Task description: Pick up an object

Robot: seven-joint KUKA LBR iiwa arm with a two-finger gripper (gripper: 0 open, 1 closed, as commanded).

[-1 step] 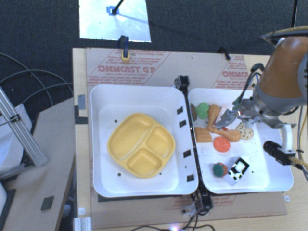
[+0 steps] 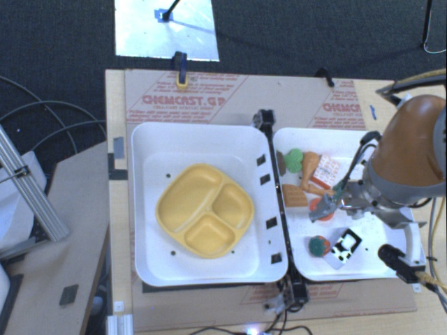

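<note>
The right bin point(image 2: 391, 267) holds several small objects. A green piece point(image 2: 293, 160) lies at its far left, beside an orange and white box point(image 2: 323, 171) and a brown waffle-like piece point(image 2: 294, 198). A green and red ball point(image 2: 319, 246) and a black and white block point(image 2: 346, 246) rest near the front. My gripper point(image 2: 324, 210) reaches in from the right and sits low over the middle of this bin. A small red object point(image 2: 321, 205) lies right at its tip, partly covered by it; whether it is held is unclear.
The left bin point(image 2: 150, 187) holds a yellow compartment tray point(image 2: 204, 209). A black divider with clips point(image 2: 274, 194) runs between the bins. The arm's grey and orange wrist point(image 2: 412, 155) overhangs the right bin's right side. A clamp point(image 2: 181, 72) stands at the bench's back edge.
</note>
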